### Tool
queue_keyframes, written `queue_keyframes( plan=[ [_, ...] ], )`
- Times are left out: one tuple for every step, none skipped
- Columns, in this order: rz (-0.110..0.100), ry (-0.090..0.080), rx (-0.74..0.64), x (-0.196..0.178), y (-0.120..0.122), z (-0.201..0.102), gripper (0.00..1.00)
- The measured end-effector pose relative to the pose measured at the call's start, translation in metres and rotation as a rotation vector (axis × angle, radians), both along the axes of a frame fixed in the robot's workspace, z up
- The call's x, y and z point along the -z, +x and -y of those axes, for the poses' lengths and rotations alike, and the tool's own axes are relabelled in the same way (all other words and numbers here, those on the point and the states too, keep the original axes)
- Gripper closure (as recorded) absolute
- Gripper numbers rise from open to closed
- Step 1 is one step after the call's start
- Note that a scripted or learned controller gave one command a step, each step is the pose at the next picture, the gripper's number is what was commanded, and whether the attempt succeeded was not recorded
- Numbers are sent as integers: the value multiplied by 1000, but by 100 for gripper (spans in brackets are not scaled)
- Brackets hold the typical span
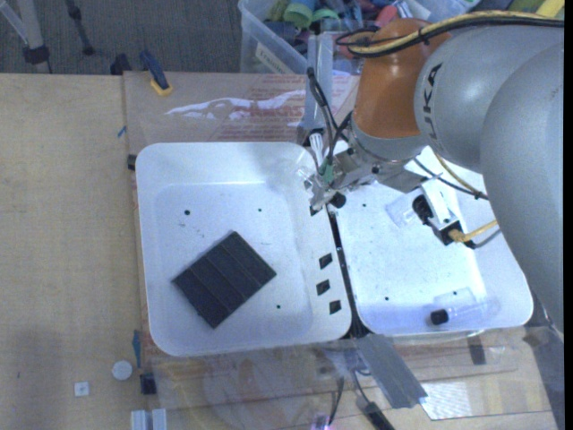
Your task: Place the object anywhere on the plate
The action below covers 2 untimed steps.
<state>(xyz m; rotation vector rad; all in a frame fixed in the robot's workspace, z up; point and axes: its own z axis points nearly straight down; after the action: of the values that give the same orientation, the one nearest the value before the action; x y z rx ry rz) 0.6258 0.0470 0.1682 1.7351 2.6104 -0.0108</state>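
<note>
A dark ridged square plate (224, 278) lies tilted like a diamond on the floor of the left bin (161, 173). In the right bin (501, 276), near its front wall, rests a clear tube-like object with a black end (450, 313). The gripper (320, 193) hangs below the orange band over the divider between the two bins, toward their back. It is above and to the right of the plate and well away from the clear object. Nothing can be seen in the gripper.
A clear tub of colourful toys (358, 7) stands behind the bins. A blue clamp (159, 83) sits at the back left. Three small black marks (327, 285) line the left bin's right wall. The arm's bulk (501, 133) covers the right bin's back.
</note>
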Motion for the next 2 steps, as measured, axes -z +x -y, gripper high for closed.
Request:
queue_keyframes(
  plan=[
    [2, 8, -603, -18, 42, -41, 100],
    [2, 7, -957, -150, 22, -121, 100]
  ],
)
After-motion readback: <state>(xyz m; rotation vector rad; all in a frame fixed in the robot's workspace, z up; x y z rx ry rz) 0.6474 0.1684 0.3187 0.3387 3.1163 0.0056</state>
